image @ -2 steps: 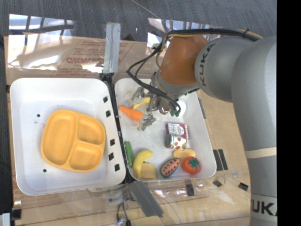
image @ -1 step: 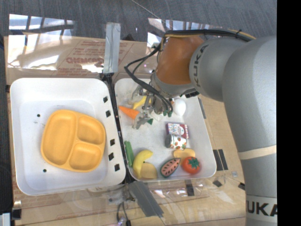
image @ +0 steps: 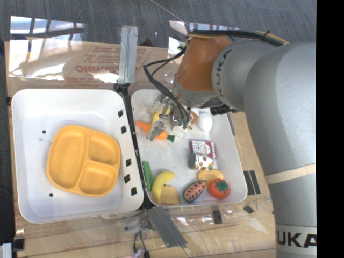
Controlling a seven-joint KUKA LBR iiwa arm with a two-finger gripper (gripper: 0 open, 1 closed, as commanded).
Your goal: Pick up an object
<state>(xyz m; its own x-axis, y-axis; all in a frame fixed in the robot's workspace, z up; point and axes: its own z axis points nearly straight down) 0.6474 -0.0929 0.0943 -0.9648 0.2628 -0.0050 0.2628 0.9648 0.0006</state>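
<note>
You see the hand [image: 163, 121] low in the right bin's [image: 235, 160] far-left part, over the carrot [image: 144, 126]; whether it's clenched or released, you can't tell. The yellow tray [image: 83, 159] sits in the left bin [image: 27, 106].

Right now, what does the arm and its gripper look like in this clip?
The arm is bulky, rounded and grey, with an orange band above the wrist and dark KUKA lettering low down. Black cables loop beside the band. The gripper is a small metallic assembly.
</note>
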